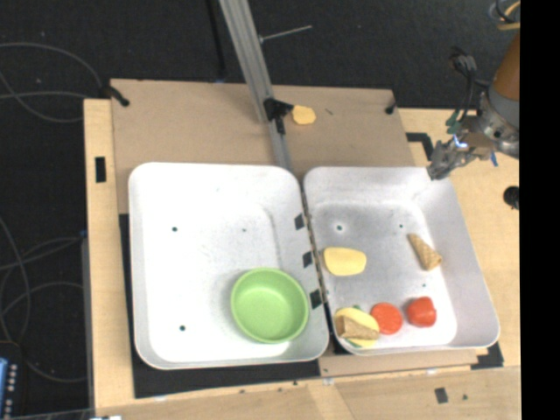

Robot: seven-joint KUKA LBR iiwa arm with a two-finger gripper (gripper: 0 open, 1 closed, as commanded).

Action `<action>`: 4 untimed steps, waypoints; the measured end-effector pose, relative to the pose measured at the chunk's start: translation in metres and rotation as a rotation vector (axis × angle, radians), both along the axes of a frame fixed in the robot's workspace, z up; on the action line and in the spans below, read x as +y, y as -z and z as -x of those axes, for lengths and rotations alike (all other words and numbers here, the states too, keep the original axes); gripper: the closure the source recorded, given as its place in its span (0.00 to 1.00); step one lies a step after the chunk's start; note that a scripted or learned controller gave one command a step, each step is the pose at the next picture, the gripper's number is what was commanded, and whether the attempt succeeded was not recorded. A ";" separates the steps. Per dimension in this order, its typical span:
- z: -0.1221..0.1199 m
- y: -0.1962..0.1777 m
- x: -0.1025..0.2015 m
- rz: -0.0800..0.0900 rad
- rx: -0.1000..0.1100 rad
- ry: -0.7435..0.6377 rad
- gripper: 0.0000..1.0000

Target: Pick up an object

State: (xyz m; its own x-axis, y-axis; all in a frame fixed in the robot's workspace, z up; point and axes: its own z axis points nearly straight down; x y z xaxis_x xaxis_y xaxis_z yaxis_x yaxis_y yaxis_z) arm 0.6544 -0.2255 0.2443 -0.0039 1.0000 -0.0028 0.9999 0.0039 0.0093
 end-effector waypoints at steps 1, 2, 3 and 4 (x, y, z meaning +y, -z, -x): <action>-0.001 -0.055 -0.001 0.000 0.001 -0.002 1.00; 0.020 -0.056 0.050 -0.003 0.008 -0.002 1.00; 0.037 -0.038 0.103 -0.003 0.010 -0.002 1.00; 0.053 -0.020 0.149 -0.002 0.010 -0.001 1.00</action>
